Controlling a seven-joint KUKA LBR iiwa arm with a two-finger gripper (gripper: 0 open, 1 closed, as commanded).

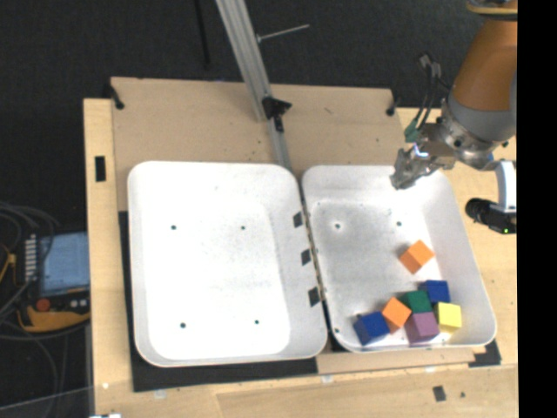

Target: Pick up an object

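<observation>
The gripper (407,178) is being held at the right bin's (348,190) 1 o'clock; the lone orange cube (417,256), at 5 o'clock from it, is being judged easiest.

No legible text, labels or numbers on anything here.

Gripper (406,178) over right bin (365,190) rim, seemingly empty.

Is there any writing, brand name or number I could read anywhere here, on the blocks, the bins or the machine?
None can be read.
The coloured blocks show plain faces.
The two white bins carry only dark dots.
The blue device left of the bench is too blurred to tell.
</observation>
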